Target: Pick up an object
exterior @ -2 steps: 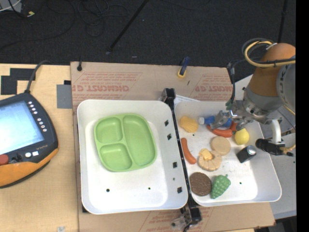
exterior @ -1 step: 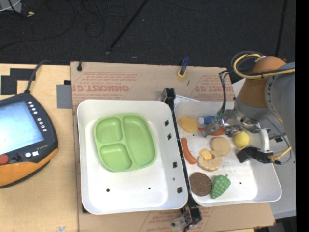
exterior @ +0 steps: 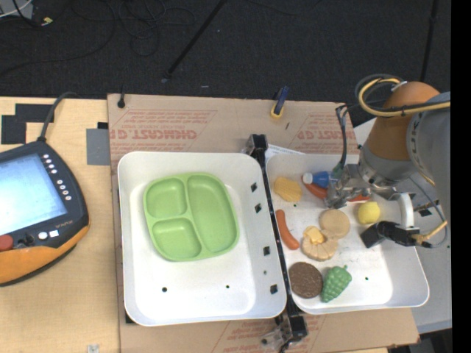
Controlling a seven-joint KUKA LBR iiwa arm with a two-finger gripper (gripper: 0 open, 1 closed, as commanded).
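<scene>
My gripper (exterior: 339, 195) reaches down into the right bin (exterior: 401, 289) near its back edge. It hangs just above a round beige biscuit (exterior: 335, 222), with a blue bottle (exterior: 320, 178) and a red piece (exterior: 316, 190) to its left. A yellow lemon (exterior: 369, 212) lies just to its right. Further left lie a yellow-orange piece (exterior: 288, 190) and a red sausage (exterior: 286, 229). Toward the front are a pale pastry (exterior: 318, 245), a brown cookie (exterior: 305, 279) and green grapes (exterior: 335, 283). I see nothing held.
The left bin (exterior: 140, 285) holds a green divided tray (exterior: 190, 216). A black part with cable (exterior: 384, 233) hangs off the arm over the right bin. A teach pendant (exterior: 33, 204) lies on the bench at far left.
</scene>
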